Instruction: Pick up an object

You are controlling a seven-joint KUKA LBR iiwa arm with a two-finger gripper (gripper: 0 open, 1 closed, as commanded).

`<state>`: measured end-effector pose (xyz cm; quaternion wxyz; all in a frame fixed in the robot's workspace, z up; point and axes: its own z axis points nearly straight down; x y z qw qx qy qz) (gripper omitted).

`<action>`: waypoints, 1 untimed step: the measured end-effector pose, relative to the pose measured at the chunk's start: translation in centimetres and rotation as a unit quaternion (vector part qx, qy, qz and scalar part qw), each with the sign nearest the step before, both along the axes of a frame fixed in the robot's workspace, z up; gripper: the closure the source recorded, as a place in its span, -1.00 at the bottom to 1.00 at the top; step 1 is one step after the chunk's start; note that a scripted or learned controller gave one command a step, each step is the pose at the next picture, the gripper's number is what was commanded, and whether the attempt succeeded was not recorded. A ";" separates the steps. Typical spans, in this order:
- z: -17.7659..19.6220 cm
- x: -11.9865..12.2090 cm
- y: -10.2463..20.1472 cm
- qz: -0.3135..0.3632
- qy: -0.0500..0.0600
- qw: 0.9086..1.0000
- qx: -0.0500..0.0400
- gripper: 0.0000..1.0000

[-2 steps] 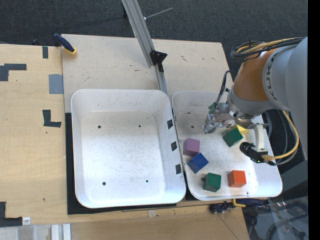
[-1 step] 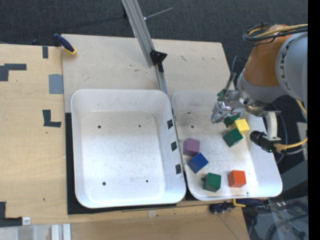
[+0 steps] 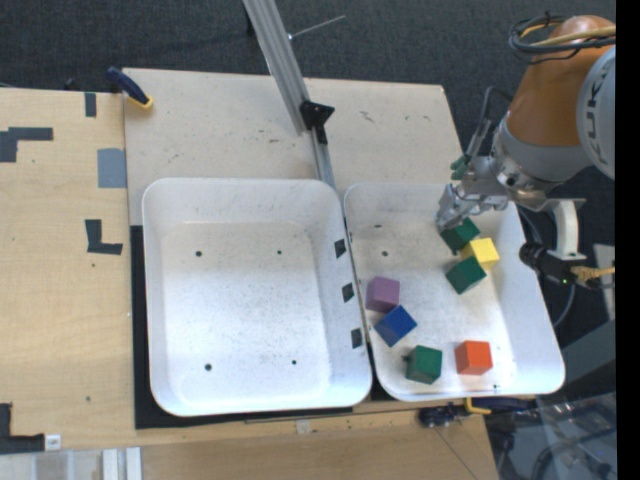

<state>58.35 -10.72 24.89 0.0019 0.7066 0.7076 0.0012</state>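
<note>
White plastic makes up the two bins. The right bin [image 3: 530, 368] has all the blocks in it, and the left bin [image 3: 240, 198] sits just beside it.

The gripper [image 3: 458, 211] hangs over the top part of the right bin. A dark green block [image 3: 461, 234] is right under its tip, touching it or nearly so. The gripper covers the top of this block, so I cannot tell if the block is held or just lying there. I also cannot tell how the gripper is set. The block is a cube, so it has no long side. It sits turned, with one corner pointing down the bin.

A yellow block [image 3: 485, 251] touches it on the right. Another green block [image 3: 466, 274] sits just below, also turned on a slant.

Lower down are a purple block [image 3: 383, 293] and a blue block [image 3: 396, 325], close together. Near the bottom edge sit a green block [image 3: 424, 363] and an orange block [image 3: 474, 357], side by side.

The grey and orange arm [image 3: 560, 98] is cut off at the right.
</note>
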 end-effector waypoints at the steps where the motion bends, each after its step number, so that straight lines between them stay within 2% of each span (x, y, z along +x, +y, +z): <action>1: 0.7 0.1 5.7 0.003 0.002 1.000 0.001 1.00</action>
